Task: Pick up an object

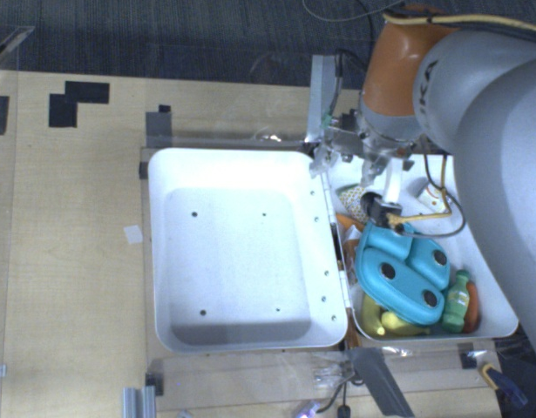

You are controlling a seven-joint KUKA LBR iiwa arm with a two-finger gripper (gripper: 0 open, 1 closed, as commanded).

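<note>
Low over the far end of the right bin [501, 325] hangs the gripper [369, 185]. Whether it is spread or pressed together cannot be told, and it seems to hold nothing. The blue toy [403, 273] lies just beside it, toward the near end of the bin. Its long side runs from the bin's middle wall slanting out to the near corner. It is big, lumpy and smooth, with dark round holes, and sits on top of a yellow thing [385, 322].
</note>
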